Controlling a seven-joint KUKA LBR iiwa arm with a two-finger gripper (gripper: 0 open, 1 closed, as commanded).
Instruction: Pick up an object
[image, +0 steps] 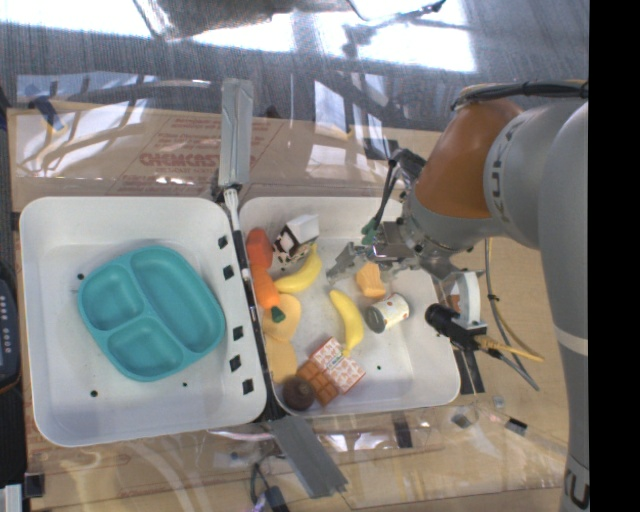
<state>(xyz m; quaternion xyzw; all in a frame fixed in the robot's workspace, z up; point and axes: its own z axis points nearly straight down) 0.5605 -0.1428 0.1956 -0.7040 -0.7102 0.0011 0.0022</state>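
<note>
My gripper hangs over the middle of the right bin, below the arm's orange band, and its fingers look spread apart. Just under it in the view lies a small orange block, close to the fingertips; I cannot tell whether they touch it. A banana and a white cylinder with a dark end lie a little nearer the front. Along the bin's left side are a carrot, a second yellow banana and a black-and-white carton.
The left bin holds a teal divided plate. At the right bin's front left sit a red-and-white patterned box, a dark round piece and flat yellow-orange slices. Cables and a black fitting hang by the right rim.
</note>
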